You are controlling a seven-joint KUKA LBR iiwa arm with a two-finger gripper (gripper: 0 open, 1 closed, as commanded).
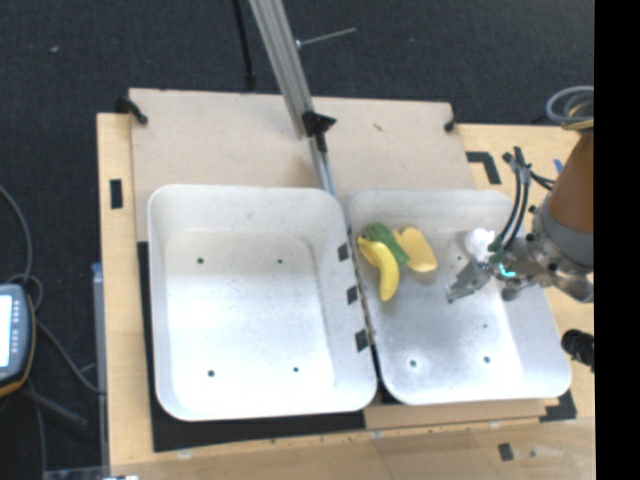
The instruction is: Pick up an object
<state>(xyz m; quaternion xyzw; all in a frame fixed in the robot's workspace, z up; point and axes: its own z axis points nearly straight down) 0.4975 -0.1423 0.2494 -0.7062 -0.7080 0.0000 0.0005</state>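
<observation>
My gripper (468, 284) hangs over the right bin (520, 368), and from this slant I can't tell how it is set; nothing shows in its grasp. Left of it, near the bin's left wall, a yellow banana (384, 268) lies against a green piece (384, 239), a second yellow piece (419, 249) just beside them. The left bin (180, 368) sits alongside.

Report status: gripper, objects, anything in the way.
Gripper over right bin, nothing seen held. Yellow banana, green piece, yellow piece clustered at bin's left. White object near gripper.
</observation>
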